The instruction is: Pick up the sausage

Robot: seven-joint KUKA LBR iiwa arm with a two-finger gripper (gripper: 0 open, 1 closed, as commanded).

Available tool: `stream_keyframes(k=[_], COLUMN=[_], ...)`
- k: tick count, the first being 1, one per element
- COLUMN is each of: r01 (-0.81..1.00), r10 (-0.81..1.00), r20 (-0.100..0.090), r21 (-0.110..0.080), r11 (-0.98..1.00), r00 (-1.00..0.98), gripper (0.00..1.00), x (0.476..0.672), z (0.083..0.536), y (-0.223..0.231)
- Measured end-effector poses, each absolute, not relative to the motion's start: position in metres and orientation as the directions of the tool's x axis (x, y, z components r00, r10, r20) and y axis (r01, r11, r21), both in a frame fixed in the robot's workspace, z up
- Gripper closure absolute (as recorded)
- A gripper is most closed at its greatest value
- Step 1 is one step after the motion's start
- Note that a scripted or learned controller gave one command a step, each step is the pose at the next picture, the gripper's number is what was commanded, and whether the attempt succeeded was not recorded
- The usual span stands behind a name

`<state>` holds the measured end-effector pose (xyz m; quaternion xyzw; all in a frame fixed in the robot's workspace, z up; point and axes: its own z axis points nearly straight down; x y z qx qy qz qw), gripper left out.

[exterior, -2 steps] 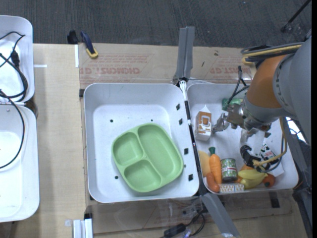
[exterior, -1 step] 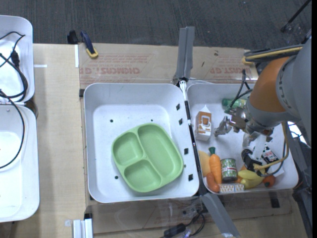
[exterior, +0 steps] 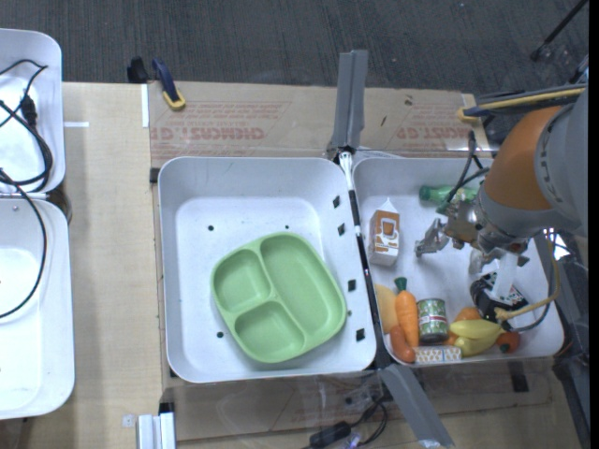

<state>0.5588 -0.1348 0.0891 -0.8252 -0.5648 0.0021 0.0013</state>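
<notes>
Gripper [exterior: 432, 239] over the right bin [exterior: 552, 344] — grasp state unclear.
Risk: crowded toys; it may close on the carrot [exterior: 406, 314] instead.

I see a smooth, matt green plastic divided plate [exterior: 278, 296] in a glossy white plastic bin [exterior: 178, 251]. The bench [exterior: 103, 241] looks like pale wood.

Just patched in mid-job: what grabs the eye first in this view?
The green divided plate lies alone in the left bin. In the right bin, toy food clusters along the near edge: carrot, can, banana. The claw hangs mid-bin beside a small carton.
</notes>
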Motion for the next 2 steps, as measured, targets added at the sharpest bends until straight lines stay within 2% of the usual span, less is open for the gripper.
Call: stream_keyframes(k=[1,2], r01=[0.873,0.894], r10=[0.873,0.894], r20=[-0.002,-0.001], r21=[-0.006,-0.007], r11=[-0.488,-0.448], r00=[0.488,0.448], gripper=[0.0,0.0], x=[0.526,0.481], z=[0.105,0.088], y=[-0.148,-0.14])
